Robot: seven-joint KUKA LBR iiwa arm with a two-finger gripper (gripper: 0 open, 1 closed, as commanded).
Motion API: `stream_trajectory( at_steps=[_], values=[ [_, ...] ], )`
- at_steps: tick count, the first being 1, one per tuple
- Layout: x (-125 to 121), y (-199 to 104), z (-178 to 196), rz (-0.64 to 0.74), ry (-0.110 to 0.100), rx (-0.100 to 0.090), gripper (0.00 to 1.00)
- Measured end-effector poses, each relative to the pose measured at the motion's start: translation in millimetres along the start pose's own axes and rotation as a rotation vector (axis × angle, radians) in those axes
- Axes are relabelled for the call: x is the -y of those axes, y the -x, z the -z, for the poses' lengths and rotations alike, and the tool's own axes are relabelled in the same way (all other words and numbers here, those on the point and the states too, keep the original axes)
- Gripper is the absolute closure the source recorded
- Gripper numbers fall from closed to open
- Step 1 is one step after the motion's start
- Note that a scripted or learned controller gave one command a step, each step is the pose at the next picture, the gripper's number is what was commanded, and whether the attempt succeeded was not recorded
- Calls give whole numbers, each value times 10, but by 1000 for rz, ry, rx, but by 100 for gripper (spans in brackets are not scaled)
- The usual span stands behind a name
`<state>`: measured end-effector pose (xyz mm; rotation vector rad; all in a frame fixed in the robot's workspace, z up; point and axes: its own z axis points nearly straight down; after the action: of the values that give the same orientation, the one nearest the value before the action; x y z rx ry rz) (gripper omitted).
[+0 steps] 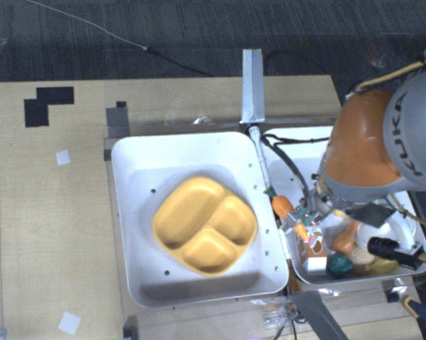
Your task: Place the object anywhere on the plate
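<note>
Objects for the task lay heaped in the right bin (418,263), in the camera view's lower right: an orange carrot-shaped piece (281,206) near the bin's left wall, a dark green round item (339,265) at the front, a brown rounded piece (344,241) just behind it, and something yellow (382,266) by the front rim. Which of them was the one to be moved could not be told.

Across the divider, the yellow plate (205,224), with its three compartments, sat in the middle of the left bin (135,208), turned at an angle; nothing lay on it.

Over the right bin the grey arm (416,135) with its orange band (361,143) reached down from the right. The pincer (310,213) was low among the clutter, close to the carrot-shaped piece, but the wrist and cables hid it, so whether it was spread, closed, or gripping anything could not be told.

Both bins stood on the pale wooden bench (49,237).
</note>
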<state>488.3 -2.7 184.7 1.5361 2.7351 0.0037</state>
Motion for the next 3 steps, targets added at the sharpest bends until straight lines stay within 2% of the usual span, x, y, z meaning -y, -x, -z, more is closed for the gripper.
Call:
stream_trajectory(
  at_steps=[1,2,3],
  values=[
    [-879,-98,-3,-15,1,-2,100],
    [-868,-76,1,-18,1,0,0],
    [-894,-73,120,-10,8,3,100]
  ],
)
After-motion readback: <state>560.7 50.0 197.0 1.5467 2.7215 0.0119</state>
